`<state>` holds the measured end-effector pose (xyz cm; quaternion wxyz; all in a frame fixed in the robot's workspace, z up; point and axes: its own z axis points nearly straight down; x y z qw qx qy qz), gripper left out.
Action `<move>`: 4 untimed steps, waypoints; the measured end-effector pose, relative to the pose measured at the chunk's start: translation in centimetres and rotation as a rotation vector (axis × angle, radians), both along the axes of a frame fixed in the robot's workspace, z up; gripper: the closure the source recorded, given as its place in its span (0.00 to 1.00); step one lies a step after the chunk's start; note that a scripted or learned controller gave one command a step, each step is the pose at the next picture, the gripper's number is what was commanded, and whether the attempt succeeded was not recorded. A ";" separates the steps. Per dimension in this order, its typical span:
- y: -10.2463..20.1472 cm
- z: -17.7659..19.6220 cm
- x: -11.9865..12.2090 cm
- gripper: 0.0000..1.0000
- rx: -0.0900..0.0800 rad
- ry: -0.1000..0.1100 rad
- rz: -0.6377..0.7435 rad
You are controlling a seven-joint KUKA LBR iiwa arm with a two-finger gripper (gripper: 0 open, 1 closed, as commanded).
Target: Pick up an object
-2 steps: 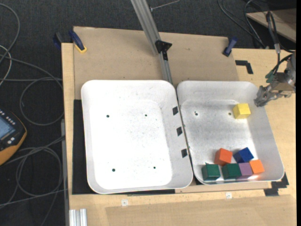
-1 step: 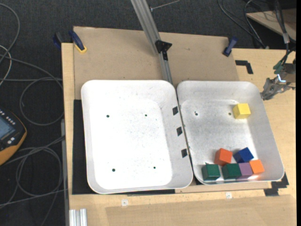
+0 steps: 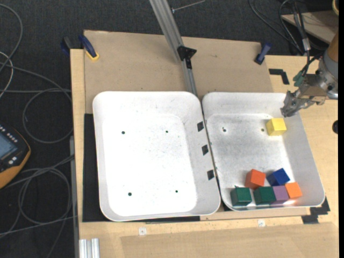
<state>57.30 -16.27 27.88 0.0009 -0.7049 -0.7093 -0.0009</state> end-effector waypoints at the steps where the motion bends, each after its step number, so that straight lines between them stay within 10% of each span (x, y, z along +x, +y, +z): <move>1: 5.5 -0.8 -1.2 1.00 0.000 0.002 0.000; 4: 20.3 -3.2 -2.0 1.00 0.000 0.000 0.000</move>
